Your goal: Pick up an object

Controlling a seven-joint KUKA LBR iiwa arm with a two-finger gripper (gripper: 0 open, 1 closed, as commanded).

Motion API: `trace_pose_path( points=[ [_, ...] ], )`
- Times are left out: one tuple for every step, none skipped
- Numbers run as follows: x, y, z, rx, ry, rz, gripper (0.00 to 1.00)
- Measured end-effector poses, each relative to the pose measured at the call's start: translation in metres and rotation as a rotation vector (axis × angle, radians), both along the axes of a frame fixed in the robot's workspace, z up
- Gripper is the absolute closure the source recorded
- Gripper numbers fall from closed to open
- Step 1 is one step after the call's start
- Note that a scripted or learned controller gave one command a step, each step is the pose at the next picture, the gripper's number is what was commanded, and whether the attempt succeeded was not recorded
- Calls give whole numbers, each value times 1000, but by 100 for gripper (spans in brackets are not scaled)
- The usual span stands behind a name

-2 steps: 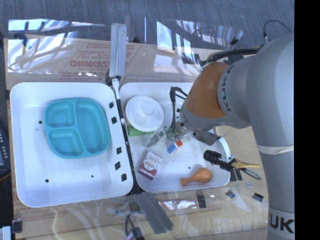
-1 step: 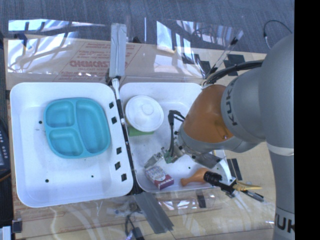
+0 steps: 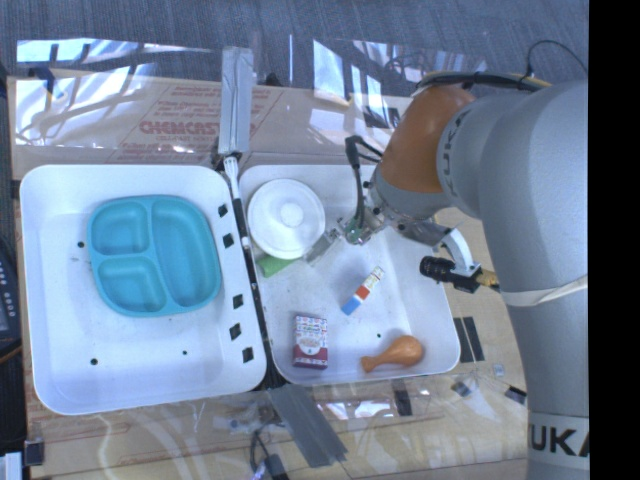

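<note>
The gripper [image 3: 322, 246] sits at the frame's centre, over the right bin [image 3: 440, 313], just beside a white round lid [image 3: 286, 217] and a green item [image 3: 272, 264]; whether it is spread or pinching, I cannot tell. Lower in that bin lie a glue stick [image 3: 362, 291], a small red box [image 3: 311, 340] and a toy drumstick [image 3: 394, 352]. The left bin [image 3: 50, 298] holds a blue divided tray [image 3: 154, 254]

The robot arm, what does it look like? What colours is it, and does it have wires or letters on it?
The big rounded grey metal robot arm has a wide orange band near the wrist. Thin black cables loop around that end, and a small black part with a white curved piece sticks out beside it. White letters, "UKA", show low on the grey body. Its small metal gripper looks silvery.
</note>
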State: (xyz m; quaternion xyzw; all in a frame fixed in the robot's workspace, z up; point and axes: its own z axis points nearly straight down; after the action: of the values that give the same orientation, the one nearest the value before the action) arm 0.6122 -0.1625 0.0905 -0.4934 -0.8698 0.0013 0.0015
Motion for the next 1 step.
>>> trace_pose_path(
  points=[
    [0,0,0,0,0,0,0]
  ],
)
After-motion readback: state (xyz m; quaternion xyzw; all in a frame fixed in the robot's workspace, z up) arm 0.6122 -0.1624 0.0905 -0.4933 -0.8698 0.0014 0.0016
